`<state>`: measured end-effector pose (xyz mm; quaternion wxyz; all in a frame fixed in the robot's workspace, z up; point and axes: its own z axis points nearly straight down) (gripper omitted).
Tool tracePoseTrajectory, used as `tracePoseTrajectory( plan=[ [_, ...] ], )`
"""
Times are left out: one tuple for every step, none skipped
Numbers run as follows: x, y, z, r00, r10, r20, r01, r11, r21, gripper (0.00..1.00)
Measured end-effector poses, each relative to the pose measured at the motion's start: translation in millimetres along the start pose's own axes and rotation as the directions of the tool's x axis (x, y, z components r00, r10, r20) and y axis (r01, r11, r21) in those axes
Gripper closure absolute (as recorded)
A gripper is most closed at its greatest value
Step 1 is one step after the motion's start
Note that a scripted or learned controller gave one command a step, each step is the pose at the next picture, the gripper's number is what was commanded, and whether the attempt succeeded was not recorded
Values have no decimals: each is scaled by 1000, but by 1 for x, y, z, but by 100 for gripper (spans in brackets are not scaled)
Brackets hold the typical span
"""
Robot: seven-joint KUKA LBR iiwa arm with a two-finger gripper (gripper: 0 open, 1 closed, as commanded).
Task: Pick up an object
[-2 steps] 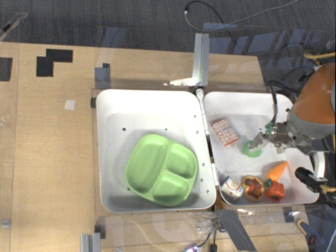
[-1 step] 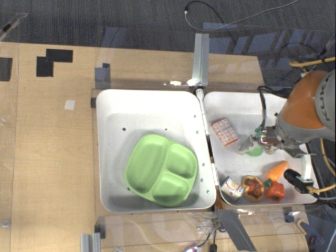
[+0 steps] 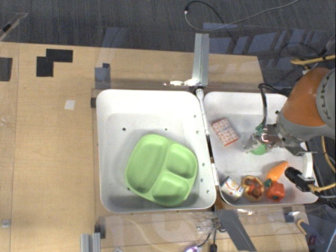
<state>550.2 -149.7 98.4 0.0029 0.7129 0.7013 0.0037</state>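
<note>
My gripper (image 3: 262,139) is down in the right bin (image 3: 239,106), near its middle, at the end of the grey arm with the orange band (image 3: 308,105). A small green object (image 3: 257,150) lies right under the gripper tip, partly covered by it. A pink-and-white patterned box (image 3: 224,132) lies to the gripper's left. An orange carrot-like piece (image 3: 277,169) lies toward the front right. Along the front wall sit a small can (image 3: 231,188), a brown-red item (image 3: 253,187) and a red item (image 3: 275,191).
The left bin (image 3: 110,140) holds a green divided plate (image 3: 161,169), tilted toward the front. A metal post (image 3: 201,56) stands behind the ridge between the bins. Black cables run along the arm at the right bin's far side.
</note>
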Motion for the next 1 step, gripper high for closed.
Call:
tracePoseTrajectory(
  plan=[
    [51,-19,-108,1000,12,1,-12,1000,10,100]
  ],
)
